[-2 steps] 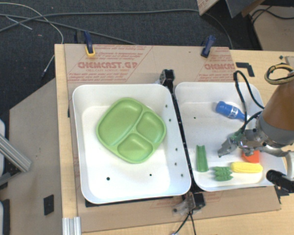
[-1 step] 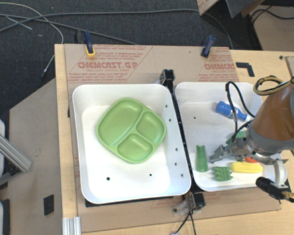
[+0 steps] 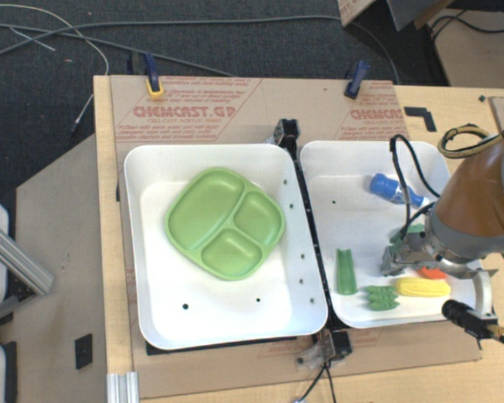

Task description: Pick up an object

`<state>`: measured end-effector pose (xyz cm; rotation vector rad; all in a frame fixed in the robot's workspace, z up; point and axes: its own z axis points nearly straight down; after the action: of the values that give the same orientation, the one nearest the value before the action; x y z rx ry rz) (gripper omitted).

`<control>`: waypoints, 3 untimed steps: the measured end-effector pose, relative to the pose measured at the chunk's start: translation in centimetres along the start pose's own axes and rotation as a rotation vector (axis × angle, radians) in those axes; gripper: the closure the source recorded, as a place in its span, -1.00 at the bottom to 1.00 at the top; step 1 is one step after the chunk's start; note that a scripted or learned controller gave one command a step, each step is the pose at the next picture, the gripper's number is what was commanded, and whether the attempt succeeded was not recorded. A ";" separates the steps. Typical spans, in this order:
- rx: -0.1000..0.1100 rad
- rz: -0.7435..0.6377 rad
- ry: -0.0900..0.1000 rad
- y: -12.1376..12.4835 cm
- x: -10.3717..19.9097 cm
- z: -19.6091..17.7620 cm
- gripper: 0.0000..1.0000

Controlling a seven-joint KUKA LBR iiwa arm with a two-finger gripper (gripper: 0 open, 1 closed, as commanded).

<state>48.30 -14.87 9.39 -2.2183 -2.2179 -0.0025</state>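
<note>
The gripper (image 3: 403, 257) is low in the right bin (image 3: 336, 175), under the arm's (image 3: 479, 200) orange band and grey wrist, and its metal parts are too bunched together and too much in the arm's shadow to tell how far it is open or whether anything is in it. Just to its right and slightly nearer the camera lie a yellow piece (image 3: 424, 288) and, touching that piece's upper edge, a small orange piece (image 3: 433, 272). In front of the gripper, toward the near rim of the bin, sits a knobbly green toy (image 3: 382, 297), just beside the yellow piece's left end. To the gripper's left a narrow green stick (image 3: 345, 271) lies flat on the bin floor, pointing away from the camera. Beyond the gripper, farther up the bin, is a blue object (image 3: 386, 187) with a pale end, apart from the rest. A black cable (image 3: 401, 162) loops from the arm over this bin. Well off to the gripper's left, across the divider, the left bin (image 3: 151, 309) holds a light green divided plate (image 3: 225, 222), turned at an angle. Both bins rest on the cardboard-topped bench (image 3: 235, 107).
</note>
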 end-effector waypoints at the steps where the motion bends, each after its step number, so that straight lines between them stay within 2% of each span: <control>1: -0.005 -0.001 -0.006 0.3 -0.5 -4.3 1.00; 2: -0.006 -0.001 -0.006 0.4 -1.0 -8.6 1.00; 3: -0.009 -0.003 -0.006 1.0 -0.7 -14.8 1.00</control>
<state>49.37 -15.66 24.15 -2.2232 -2.2283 -0.0050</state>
